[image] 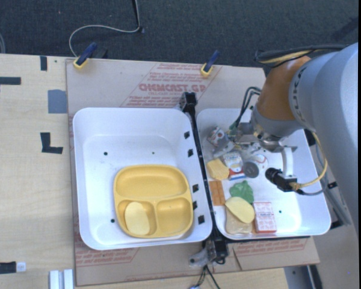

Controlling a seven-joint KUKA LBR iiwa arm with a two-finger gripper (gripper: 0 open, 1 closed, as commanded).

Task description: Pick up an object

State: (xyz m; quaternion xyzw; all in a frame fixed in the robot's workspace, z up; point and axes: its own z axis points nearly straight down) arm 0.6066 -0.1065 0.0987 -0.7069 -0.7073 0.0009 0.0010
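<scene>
Yellow sponge (217, 169), white-red carton (233, 162), green toy (243, 191), right bin (301, 218)

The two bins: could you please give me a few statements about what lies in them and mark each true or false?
1. The yellow tray lies in the left bin. True.
2. The green item lies in the left bin. False: it is in the right bin.
3. The gripper is above the right bin. True.
4. The tray has a single compartment. False: it has three.
5. The red-and-white packet sits near the right bin's front edge. True.
</scene>
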